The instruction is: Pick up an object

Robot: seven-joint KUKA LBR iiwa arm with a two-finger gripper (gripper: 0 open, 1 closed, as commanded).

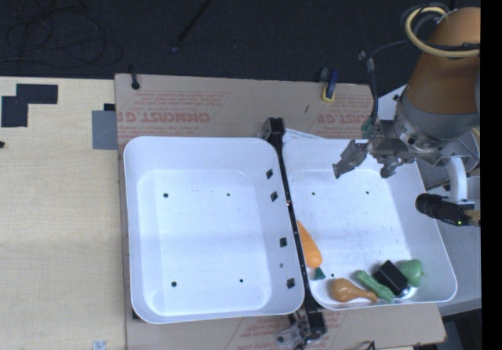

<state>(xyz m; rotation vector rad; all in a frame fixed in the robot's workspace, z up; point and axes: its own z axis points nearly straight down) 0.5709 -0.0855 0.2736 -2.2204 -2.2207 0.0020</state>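
My gripper [366, 167] hangs over the far part of the right bin [353, 207], with its two fingers spread wide and nothing between them. An orange carrot-shaped piece [309, 245] lies against the right bin's left wall. In that bin's near corner a tan pear-shaped piece [348, 289], a long green piece [375, 286], a small black block [390, 277] and a round green piece [411, 269] lie bunched together. The gripper is well above and behind all of them.
The left bin [149, 184] stands beside the right one, with a black divider [287, 215] between them. Both rest on a cardboard sheet [196, 105]. The grey and orange arm [443, 66] comes in from the upper right.
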